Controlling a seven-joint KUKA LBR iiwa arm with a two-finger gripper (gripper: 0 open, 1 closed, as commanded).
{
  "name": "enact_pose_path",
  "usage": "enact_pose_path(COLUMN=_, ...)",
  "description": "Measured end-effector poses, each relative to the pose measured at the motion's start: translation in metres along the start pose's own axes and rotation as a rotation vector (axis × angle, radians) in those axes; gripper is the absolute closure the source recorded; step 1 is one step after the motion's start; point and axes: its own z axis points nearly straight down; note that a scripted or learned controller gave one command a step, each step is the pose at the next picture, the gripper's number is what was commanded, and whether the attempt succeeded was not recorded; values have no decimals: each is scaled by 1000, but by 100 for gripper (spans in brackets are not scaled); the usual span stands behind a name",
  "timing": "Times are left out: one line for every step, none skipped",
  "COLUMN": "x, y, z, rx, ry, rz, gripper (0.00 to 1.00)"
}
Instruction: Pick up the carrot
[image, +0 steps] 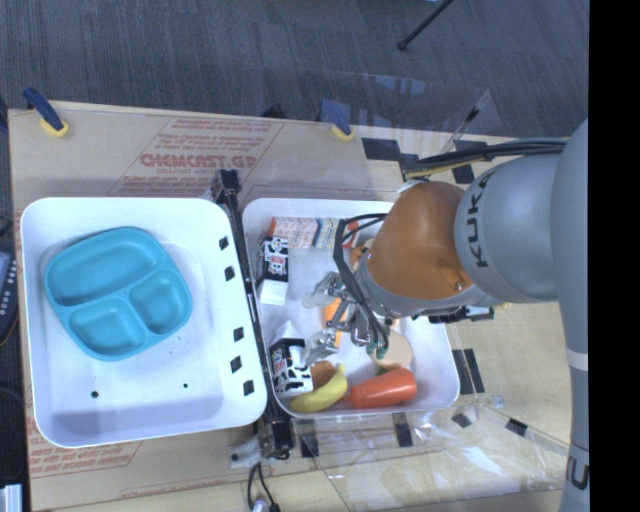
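Note:
The carrot is a stubby orange-red piece lying along the front wall of the right bin, just right of a yellow banana. My gripper hangs low over the middle of that bin, up and to the left of the carrot and apart from it. Its two metal fingers stand spread, one toward the bin's back and one toward the front. The gripper is open and I see nothing of the carrot between the fingers. The orange wrist band hides part of the bin's right side.
The right bin also holds a tan round piece, a brown item, black-and-white packets and a box at the back. A blue divided plate lies in the left bin.

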Motion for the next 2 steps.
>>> enact_pose_path(x=2, y=1, z=-11, rx=1, ry=18, rz=-10, gripper=100)
enact_pose_path(x=32, y=-3, z=13, rx=3, ry=37, rz=-582, gripper=100)
